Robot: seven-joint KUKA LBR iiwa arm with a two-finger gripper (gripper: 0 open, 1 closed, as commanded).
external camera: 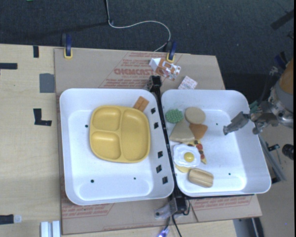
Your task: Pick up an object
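Observation:
The right bin (237, 179) holds several toy foods. There is a green leafy piece (174, 115), a tan round bun (195, 115), a pale sandwich wedge (182, 132), an orange wedge (199, 130), a fried egg (187, 157) and a bread roll (201, 177). A small skewer-like piece (201, 152) lies beside the egg. My gripper (235, 124) hovers over the right part of this bin, to the right of the foods and apart from them. Nothing shows in its grasp.
The left bin (76, 179) holds a yellow divided plate (121, 134), with a small brown block (141, 103) at its far rim. Paper tags (166, 69) and a cable lie on the cardboard behind the bins. A black divider (160, 132) runs between them.

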